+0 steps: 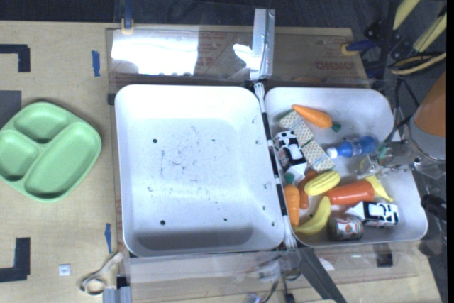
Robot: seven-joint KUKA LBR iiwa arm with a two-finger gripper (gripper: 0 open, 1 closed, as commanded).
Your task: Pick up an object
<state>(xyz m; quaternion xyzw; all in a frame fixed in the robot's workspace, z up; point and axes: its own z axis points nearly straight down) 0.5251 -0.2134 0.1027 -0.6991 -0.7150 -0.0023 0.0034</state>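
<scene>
We see the gripper at the right bin's right edge, near a blue bottle; we cannot tell its opening or any hold.

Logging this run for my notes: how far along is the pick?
Nothing looks picked yet. The toys, such as the carrot and banana, lie in the right bin. The arm sits at that bin's right edge; the grasp and lift remain.
</scene>
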